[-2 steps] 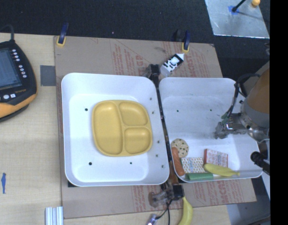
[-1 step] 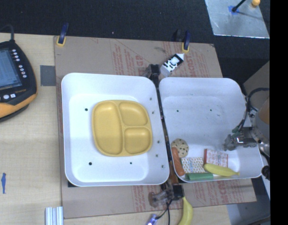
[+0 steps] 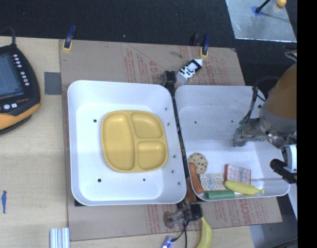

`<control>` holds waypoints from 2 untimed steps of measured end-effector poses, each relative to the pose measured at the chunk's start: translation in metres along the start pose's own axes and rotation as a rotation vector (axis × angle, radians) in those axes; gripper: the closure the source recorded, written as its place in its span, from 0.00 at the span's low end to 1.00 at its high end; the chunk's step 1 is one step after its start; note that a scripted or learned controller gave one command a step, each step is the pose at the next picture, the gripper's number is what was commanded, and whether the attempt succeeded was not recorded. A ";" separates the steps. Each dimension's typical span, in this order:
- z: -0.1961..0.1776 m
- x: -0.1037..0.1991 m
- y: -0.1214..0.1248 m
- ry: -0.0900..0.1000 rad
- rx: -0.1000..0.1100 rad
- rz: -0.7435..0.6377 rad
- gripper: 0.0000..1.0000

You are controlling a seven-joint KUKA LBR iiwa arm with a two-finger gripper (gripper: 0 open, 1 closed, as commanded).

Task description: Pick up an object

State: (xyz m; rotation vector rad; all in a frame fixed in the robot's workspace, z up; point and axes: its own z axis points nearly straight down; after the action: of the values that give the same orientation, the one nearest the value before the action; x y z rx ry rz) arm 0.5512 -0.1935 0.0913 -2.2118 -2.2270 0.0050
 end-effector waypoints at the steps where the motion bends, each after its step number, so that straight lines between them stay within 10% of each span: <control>1: -0.048 -0.018 -0.005 0.000 -0.003 0.004 1.00; 2: -0.048 -0.018 -0.005 0.001 -0.002 0.004 0.00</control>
State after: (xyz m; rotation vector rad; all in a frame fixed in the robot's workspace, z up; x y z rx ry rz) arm 0.5462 -0.2117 0.1390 -2.2168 -2.2229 0.0021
